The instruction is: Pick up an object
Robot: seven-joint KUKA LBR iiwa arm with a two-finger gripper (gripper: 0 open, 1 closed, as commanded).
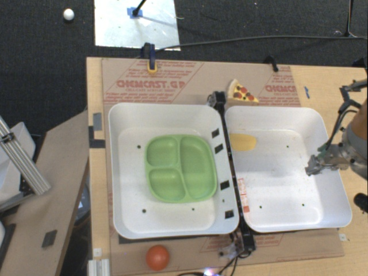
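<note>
Now | hand [315, 167] above right bin [287, 119], grip state unclear | green plate [180, 168] in left bin [129, 119]

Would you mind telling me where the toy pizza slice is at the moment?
The toy pizza slice lies outside both bins on the bench, just beyond the far edge of the right bin, near where it meets the left bin.

A flat pale-yellow piece [243, 142] lies in the right bin, well apart from the gripper [315, 167], off toward the divider and farther up the view. A green sectioned plate [180, 167] lies flat in the left bin, farther still from the gripper.
</note>
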